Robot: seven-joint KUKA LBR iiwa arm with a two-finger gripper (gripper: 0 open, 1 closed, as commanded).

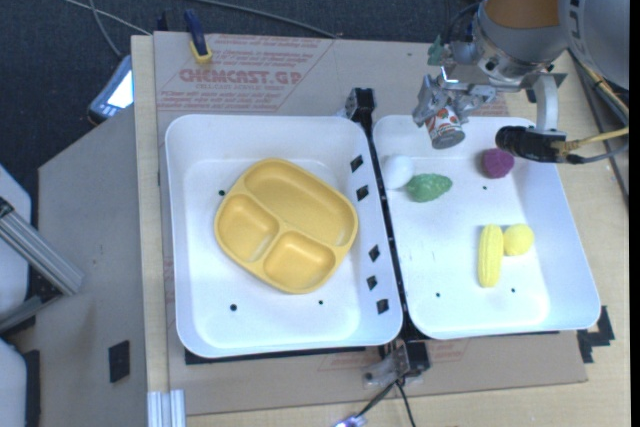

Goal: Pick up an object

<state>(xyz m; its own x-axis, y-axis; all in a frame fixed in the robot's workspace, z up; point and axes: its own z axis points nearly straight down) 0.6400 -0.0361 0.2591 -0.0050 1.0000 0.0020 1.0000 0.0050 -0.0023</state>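
My gripper (443, 111) hangs over the back left corner of the right bin (560, 215). A small red and white can (448, 129) sits tilted between its fingers, and the gripper is shut on it. In the same bin lie a green leafy piece (428, 186), a purple round piece (497, 162), a yellow corn cob (490, 255) and a small yellow fruit (518, 239). A pale white object (397, 170) rests by the bin's left wall.
The left bin (190, 245) holds a yellow divided plate (287, 225). A black clipped divider (372, 205) runs between the bins. A black part with a cable (530, 142) sticks out over the right bin's back edge.
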